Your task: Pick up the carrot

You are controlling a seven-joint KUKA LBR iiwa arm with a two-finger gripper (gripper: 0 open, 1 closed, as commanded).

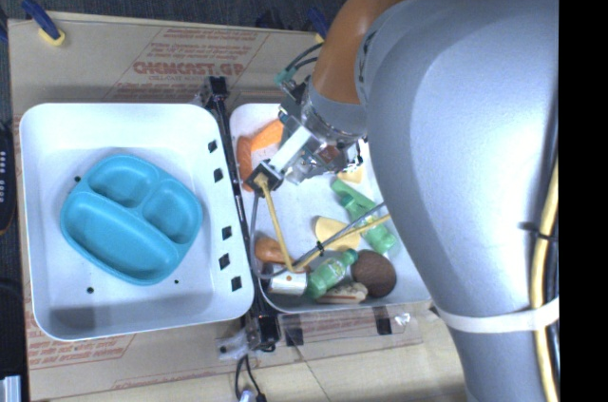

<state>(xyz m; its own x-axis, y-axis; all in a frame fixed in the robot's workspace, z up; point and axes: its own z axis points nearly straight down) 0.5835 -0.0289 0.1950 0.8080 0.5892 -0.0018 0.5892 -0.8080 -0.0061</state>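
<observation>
Surface: I am working over a cardboard-covered bench [171, 58] that carries two shallow white bins, with dark floor beyond it.
Left bin: The left bin [38, 201] holds a blue divided plate [131, 215], well apart from the gripper.
Gripper position: The gripper [326, 155] sits low over the far half of the right bin [302, 201].
Gripper state: I cannot tell whether it is open or closed, because the wrist covers it. I claim no grasp.
Carrot: The carrot [258, 146] lies on the bin floor just beside the gripper, on its side toward the divider between the bins, in the far corner.
Step in hand: I judge this to be the approach. The carrot is not yet lifted.
Next move: Shift the gripper toward the divider side, centre it over the carrot, align across its narrow width, descend, close, then lift.
Edges: The bin wall and the divider run close beyond the carrot, so there is little margin on that side.
Clutter: On the near side of the gripper lie green pieces [353, 197], a yellow wedge [332, 227], a green bottle [330, 275], a brown round item [373, 270] and an orange-brown piece [271, 248] that could be mistaken for the target.
Open room: A bare patch of floor separates the carrot from the clutter. I judge straight up to be the safest exit.
</observation>
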